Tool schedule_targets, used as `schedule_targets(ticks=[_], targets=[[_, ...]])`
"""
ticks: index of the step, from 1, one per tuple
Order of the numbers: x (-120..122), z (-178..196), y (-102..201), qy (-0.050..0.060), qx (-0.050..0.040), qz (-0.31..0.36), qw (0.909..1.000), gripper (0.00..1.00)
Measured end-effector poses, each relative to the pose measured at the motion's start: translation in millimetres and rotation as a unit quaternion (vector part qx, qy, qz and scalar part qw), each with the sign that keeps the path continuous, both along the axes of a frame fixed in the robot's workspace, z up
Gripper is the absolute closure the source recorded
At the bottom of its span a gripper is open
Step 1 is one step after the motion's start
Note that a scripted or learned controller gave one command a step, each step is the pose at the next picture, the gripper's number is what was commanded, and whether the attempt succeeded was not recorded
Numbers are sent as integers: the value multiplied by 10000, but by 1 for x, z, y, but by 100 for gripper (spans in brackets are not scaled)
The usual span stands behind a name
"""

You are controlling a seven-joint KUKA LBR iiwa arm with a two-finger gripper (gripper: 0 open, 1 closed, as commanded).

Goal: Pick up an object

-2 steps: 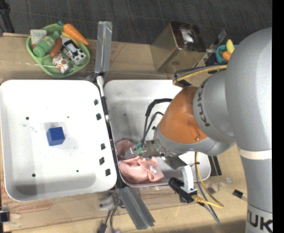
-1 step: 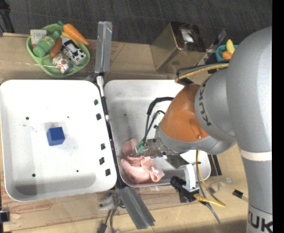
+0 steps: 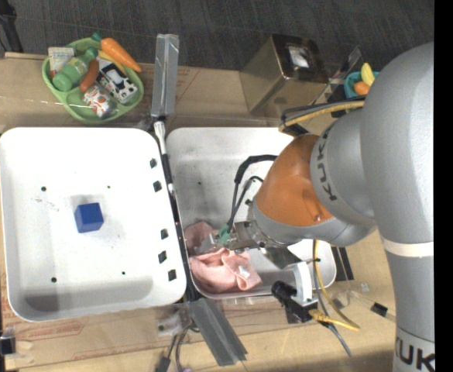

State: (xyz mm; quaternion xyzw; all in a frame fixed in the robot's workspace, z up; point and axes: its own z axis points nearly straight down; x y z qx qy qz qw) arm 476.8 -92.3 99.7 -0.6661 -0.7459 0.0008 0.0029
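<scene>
A blue cube [image 3: 89, 216] lies in the left bin [image 3: 25, 153], a little left of its middle. A crumpled pink cloth-like thing [image 3: 220, 270] lies in the near left corner of the right bin [image 3: 203, 149]. My gripper [image 3: 228, 239] hangs low over the upper edge of this pink thing, reaching in from the right. The grey arm and its orange band [image 3: 292, 192] cover much of the right bin. Whether the pink thing is gripped is hidden from this angle.
A green bowl [image 3: 93, 76] with toy food, including an orange carrot, stands behind the left bin. A brown box [image 3: 276, 72] sits behind the right bin. A metal divider [image 3: 164, 76] runs between the bins.
</scene>
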Motion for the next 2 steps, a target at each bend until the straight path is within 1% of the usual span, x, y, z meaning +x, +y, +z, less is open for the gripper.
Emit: schedule_targets(ticks=[1, 2], targets=[[0, 9, 0, 15, 5, 18, 10000, 100], [0, 9, 0, 14, 3, 21, 10000, 0]])
